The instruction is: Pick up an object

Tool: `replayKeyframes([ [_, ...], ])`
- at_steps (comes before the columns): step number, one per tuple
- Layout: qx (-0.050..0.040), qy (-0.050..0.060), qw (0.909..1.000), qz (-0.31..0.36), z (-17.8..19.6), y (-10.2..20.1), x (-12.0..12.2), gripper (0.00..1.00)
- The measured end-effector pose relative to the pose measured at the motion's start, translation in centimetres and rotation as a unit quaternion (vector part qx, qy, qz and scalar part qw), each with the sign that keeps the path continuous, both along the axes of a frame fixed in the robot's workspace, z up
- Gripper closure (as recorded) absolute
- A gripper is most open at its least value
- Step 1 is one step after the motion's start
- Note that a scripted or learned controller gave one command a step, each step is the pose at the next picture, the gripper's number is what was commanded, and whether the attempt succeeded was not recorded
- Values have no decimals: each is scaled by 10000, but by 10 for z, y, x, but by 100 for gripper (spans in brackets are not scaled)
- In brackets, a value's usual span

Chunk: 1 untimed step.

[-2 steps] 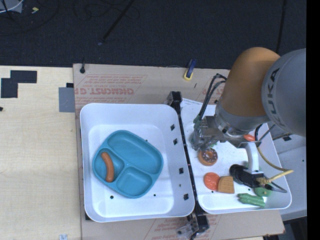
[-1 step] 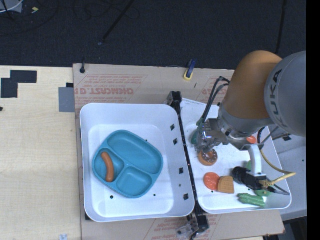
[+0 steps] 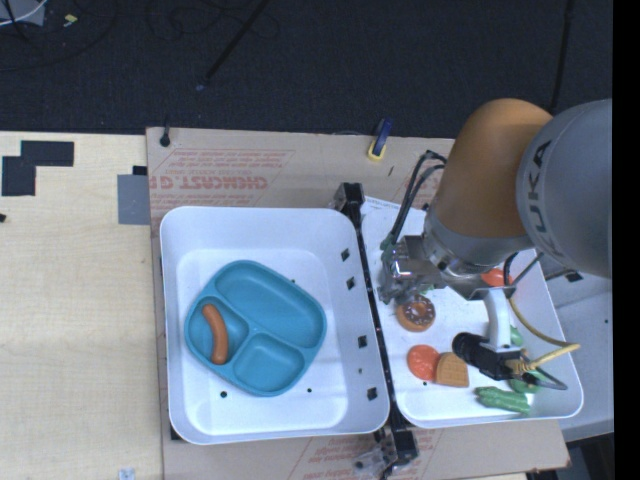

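Grey arm (image 3: 540, 198) with orange band reaches in from the right over the right bin (image 3: 560, 393). Left bin (image 3: 175, 318) holds a blue divided plate (image 3: 270, 323) with a sausage (image 3: 215, 333) in it. Gripper (image 3: 405, 283) sits low near the right bin's left wall; its state cannot be judged from this angle. Brown doughnut-like piece (image 3: 416, 314) lies just beside and below it, nearest candidate. Red piece (image 3: 422, 360), tan piece (image 3: 452, 371), green piece (image 3: 505, 399) lie farther toward the near edge.

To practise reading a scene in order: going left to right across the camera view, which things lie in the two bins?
Hot dog → blue plate → doughnut → red tomato → green vegetable.
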State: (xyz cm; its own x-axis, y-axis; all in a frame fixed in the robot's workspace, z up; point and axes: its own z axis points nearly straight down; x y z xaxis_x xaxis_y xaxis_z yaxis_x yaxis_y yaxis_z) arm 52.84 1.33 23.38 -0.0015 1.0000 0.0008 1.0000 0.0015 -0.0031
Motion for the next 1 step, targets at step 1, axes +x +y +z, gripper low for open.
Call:
replayKeyframes([
  [1, -6, 13, 10000, -19, -18, -9, -1, 100],
])
